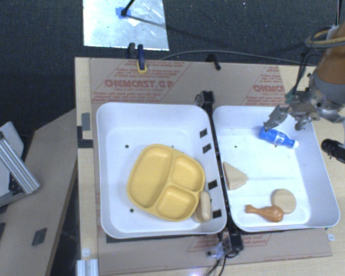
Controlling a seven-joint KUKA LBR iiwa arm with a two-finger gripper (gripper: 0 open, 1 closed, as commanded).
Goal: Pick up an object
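Two white bins on the desk, tool spread open just above a blue bottle, grasping nothing, yellow divided tray far left of that bottle

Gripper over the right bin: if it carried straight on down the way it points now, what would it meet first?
Most likely the blue bottle, lying just below and slightly left of the open gripper. Depth is unclear, so it could instead touch the right bin floor beside it.

The arm is cut off by the right edge above its orange band.
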